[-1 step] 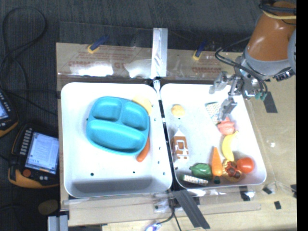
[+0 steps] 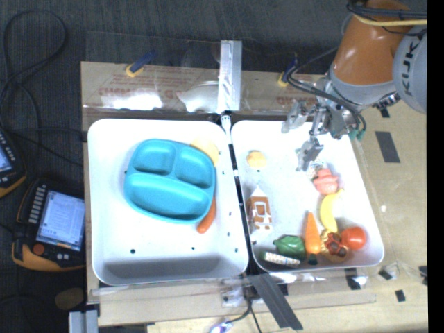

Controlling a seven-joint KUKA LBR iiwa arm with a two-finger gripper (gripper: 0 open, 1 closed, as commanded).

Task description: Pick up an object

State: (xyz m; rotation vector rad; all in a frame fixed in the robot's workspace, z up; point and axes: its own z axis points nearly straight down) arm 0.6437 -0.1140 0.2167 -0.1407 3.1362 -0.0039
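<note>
Camera view. The arm enters from the right, its orange band above the far right corner of the right bin (image 2: 239, 186). The gripper (image 2: 310, 155) hangs over the far part of that bin, its fingers pointing down and spread apart, with nothing between them. No object is held.

Step in hand, as judged: the approach before a grasp. The gripper stands above the bin's contents and no pick has been made.

All positions below are taken from the pink toy (image 2: 325, 181). That toy lies in the right bin, just below and slightly right of the fingertips, and is the nearest object to the gripper; whether they touch cannot be told at this slant. A banana (image 2: 327, 211) lies just on the near side of the pink toy. Beyond it, toward the near wall, lie a carrot (image 2: 312, 234) and a red tomato (image 2: 353, 237). A green pepper (image 2: 289, 244) sits left of the carrot. A small yellow piece (image 2: 256, 159) lies well to the left of the pink toy, near the dividing wall.

The left bin (image 2: 104, 186) holds a blue divided tray (image 2: 170, 179), well apart from the gripper.

Next move, as judged: a short shift toward the pink toy, a straight descent, then closure. Risk: the banana lies close, and a finger may strike it.
</note>
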